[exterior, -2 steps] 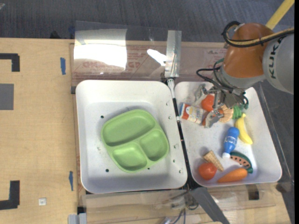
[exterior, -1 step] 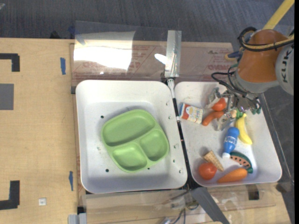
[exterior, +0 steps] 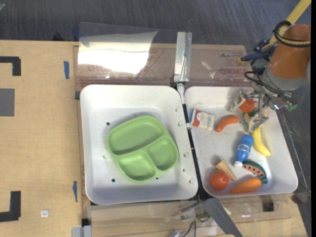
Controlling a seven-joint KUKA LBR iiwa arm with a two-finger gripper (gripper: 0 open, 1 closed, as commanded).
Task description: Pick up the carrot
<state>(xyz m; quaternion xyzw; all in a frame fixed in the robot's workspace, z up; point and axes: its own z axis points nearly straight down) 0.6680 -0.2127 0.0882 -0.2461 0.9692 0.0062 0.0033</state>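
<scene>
Camera view: my gripper [exterior: 254, 108] hovers at the right bin's [exterior: 291, 179] far corner, fingers' state unclear, while the carrot [exterior: 246, 185] lies by the near rim, wedged between tomato [exterior: 219, 180] and watermelon slice [exterior: 256, 169], risking a wrong grab.

My table [exterior: 34, 147] is pale, matt wood-look board, its grain showing faintly. Both white bins [exterior: 94, 181] look like smooth plastic with a soft sheen, the right one [exterior: 289, 177] lightly speckled. In the left bin, a green divided plate [exterior: 142, 148] is matt plastic. Behind the bins, a clear plastic sheet [exterior: 118, 58] glares glossy beside a brushed metal strip [exterior: 183, 56]. In the right bin, the carrot [exterior: 245, 185] looks like smooth, slightly shiny orange plastic, as does the tomato [exterior: 219, 180] beside it; the blue bottle [exterior: 243, 149] above them is glossy. My wrist's orange band [exterior: 291, 53] gleams smoothly.
</scene>
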